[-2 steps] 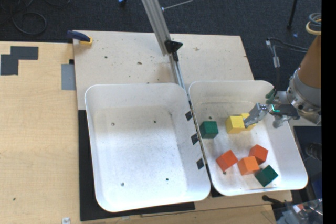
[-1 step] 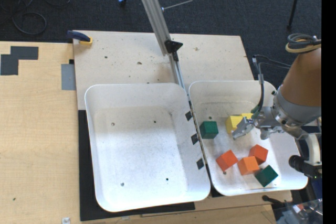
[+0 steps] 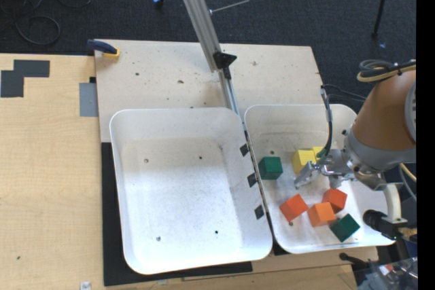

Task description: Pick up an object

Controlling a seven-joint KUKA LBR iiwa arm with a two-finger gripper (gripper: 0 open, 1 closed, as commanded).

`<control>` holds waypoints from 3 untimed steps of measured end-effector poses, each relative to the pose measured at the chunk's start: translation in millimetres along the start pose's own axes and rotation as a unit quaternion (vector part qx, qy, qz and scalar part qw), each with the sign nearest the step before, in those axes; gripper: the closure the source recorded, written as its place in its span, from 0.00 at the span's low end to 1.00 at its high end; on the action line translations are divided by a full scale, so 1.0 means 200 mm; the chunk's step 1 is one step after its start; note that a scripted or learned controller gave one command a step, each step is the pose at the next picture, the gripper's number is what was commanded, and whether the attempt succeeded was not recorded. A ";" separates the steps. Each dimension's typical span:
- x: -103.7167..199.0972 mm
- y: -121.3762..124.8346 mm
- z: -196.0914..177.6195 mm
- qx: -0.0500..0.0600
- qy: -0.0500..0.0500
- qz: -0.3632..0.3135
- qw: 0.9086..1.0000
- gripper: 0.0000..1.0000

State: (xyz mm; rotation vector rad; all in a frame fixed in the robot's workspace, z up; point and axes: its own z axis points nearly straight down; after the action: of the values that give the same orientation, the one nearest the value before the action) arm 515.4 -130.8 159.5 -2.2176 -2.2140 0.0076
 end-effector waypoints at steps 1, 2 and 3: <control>0.02 0.01 0.32 0.001 0.000 0.000 1.000 0.00; 0.01 0.01 0.25 -0.002 0.000 0.006 1.000 1.00; 0.03 -0.03 -0.02 -0.005 -0.001 0.002 1.000 1.00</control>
State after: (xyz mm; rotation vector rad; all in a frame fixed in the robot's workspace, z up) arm 509.4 -125.1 163.6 -2.2285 -2.2160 -0.0023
